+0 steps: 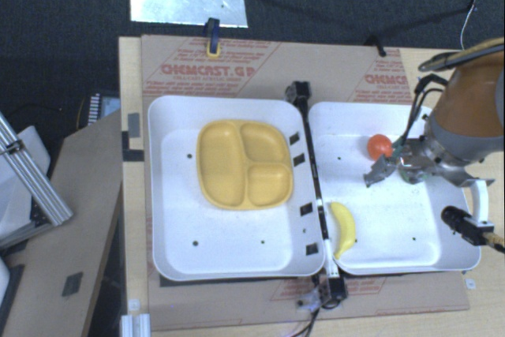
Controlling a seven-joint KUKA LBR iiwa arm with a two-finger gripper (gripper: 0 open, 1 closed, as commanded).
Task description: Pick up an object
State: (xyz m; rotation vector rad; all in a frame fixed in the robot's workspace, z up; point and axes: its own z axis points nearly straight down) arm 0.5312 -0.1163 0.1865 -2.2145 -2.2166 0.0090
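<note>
In the right bin, a small orange-red round fruit lies in the upper middle. A yellow banana lies near that bin's lower left corner, against the divider. My gripper reaches in from the right and sits low in the right bin, just below and to the right of the orange fruit, very close to it. I see nothing held in the gripper. The banana is well apart from it, below and to the left.
The left bin holds a yellow divided plate in its middle. A black divider with clips runs between the bins. The grey arm with its orange band covers the right bin's right side. A black part sticks out near the lower right rim.
</note>
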